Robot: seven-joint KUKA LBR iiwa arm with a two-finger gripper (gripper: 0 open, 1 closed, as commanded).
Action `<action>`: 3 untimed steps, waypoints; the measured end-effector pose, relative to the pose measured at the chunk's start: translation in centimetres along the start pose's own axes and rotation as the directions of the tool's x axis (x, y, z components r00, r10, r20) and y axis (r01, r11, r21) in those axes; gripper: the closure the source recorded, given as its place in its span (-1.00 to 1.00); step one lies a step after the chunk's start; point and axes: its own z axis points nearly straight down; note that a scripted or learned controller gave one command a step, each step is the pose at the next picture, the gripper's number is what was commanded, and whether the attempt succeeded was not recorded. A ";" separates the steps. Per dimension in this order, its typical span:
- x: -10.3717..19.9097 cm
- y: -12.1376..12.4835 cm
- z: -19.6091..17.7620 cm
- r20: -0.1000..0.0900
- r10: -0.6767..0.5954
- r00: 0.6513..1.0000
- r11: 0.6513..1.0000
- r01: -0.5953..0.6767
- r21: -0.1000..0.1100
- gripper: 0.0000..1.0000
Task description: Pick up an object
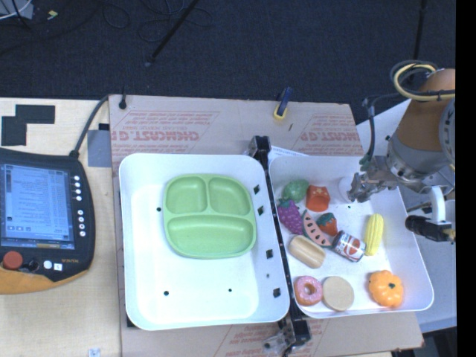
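Note:
The right white bin (416,262) holds several toy foods. Among them are a green leafy piece (295,190), a red pepper (317,198), purple grapes (290,216), a watermelon slice (320,230), a small can (348,245) and a yellow corn cob (374,233). Nearer the front lie a bread roll (306,251), a pink donut (308,290), a tan cookie (338,294) and an orange pumpkin (385,288). My gripper (359,187) hangs over the bin's back right part, right of the red pepper and above the corn, with nothing seen in it.
The left white bin (141,274) holds a green divided plate (209,216). A black clip divider (274,229) joins the two bins. A teach pendant (41,218) lies at the far left of the bench. The arm's grey body (420,136) rises at the right.

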 end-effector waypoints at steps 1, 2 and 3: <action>0.3 0.8 -4.6 0.001 0.000 1.000 1.000 0.000 -0.002 1.00; 0.2 0.8 -8.9 0.000 0.000 1.000 1.000 0.000 0.000 1.00; 5.1 -1.3 -9.9 -0.003 -0.002 1.000 1.000 0.002 0.004 1.00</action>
